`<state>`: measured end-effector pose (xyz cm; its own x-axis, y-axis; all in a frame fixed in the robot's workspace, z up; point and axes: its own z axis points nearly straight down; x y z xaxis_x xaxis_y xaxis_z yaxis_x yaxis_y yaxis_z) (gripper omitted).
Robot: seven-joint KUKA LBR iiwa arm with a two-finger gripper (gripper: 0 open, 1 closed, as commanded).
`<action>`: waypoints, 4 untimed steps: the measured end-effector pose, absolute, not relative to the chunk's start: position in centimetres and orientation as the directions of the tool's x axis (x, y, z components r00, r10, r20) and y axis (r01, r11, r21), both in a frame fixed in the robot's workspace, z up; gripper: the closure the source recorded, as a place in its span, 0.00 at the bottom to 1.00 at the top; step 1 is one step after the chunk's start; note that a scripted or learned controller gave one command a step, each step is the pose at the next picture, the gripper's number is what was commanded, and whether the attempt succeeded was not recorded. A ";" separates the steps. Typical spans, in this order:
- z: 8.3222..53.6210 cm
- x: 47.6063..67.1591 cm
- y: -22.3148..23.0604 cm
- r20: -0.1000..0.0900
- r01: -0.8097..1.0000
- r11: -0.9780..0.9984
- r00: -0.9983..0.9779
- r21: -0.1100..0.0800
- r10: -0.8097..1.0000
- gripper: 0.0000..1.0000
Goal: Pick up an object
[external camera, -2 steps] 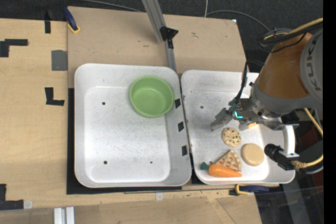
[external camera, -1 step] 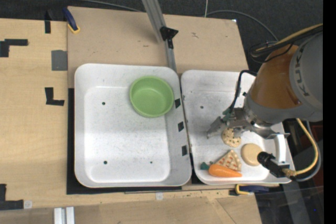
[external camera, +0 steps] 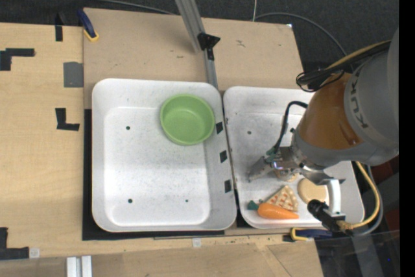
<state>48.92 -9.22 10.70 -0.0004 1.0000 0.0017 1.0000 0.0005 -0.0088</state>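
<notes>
My gripper is low in the right bin, over its bare floor left of centre, and it looks open with nothing between its fingers. Just below and right of it lie a pizza-slice toy and an orange carrot by the bin's front rim. A round tan piece lies to the right, partly hidden under the arm. In the left bin, a green bowl stands upright at the back right corner.
The grey and orange arm covers the right bin's right half. A metal pole slants in from the back to the divide between the bins. Cables run behind the bench.
</notes>
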 end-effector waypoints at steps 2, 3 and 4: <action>9.9 48.9 -9.1 0.002 1.000 0.002 -0.002 -0.004 1.000 1.00; 16.2 49.1 -9.2 -0.001 1.000 0.001 -0.001 0.003 1.000 1.00; 20.5 49.2 -9.7 -0.001 1.000 0.001 -0.001 0.002 1.000 1.00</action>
<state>49.16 -9.70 20.49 -0.0010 1.0000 -0.0007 1.0000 0.0010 0.0025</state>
